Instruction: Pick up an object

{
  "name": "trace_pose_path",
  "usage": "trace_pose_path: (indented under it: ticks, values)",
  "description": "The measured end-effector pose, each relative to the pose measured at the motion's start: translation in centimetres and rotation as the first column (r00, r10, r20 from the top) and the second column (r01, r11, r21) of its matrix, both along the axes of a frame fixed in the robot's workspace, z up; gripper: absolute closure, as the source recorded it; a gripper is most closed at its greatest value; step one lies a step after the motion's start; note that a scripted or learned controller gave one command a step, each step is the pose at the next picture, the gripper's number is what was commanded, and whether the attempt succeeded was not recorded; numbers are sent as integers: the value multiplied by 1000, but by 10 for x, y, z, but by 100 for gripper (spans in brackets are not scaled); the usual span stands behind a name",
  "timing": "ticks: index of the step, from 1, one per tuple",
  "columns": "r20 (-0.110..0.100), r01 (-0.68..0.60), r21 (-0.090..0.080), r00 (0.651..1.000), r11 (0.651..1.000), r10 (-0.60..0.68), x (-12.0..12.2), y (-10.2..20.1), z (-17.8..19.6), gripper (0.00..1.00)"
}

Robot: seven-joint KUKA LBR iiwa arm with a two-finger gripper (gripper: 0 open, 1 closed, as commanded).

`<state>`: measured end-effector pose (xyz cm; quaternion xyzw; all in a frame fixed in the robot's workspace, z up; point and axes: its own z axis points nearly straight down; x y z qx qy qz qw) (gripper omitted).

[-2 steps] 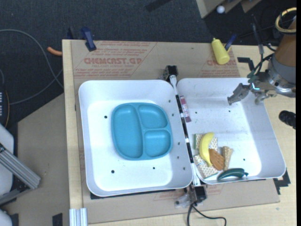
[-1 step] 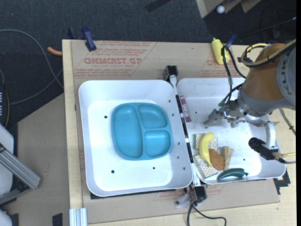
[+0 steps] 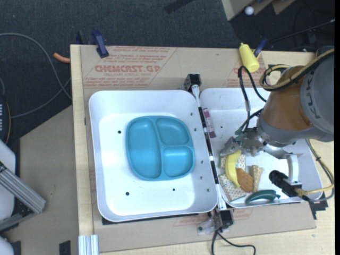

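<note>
Camera view: in the right bin (image 3: 226, 102), toward its near left corner, lies a banana (image 3: 231, 168), yellow, short and curved, its ends darker. It rests among a small heap: a brown bread piece (image 3: 246, 180) touches its right side, a pale checkered wafer (image 3: 257, 171) sits just beyond that, and a teal ring (image 3: 261, 197) lies nearer the front rim. The pincer (image 3: 238, 144), at the end of the grey and orange arm (image 3: 289, 110), hangs just above the banana's far end, very close to it. Whether the pincer is open or closed cannot be told. The left bin (image 3: 106, 142) holds a blue divided plate (image 3: 159, 146).
</note>
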<state>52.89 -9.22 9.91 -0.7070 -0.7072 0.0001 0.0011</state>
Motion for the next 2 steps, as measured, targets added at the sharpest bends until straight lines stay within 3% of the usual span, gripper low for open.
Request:
trace_pose_path:
  ticks: [1,2]
  values:
    - [3,1,0,1000,1000,-1,1,0,10,100]
    - [3,1,0,1000,1000,-1,1,0,10,0]
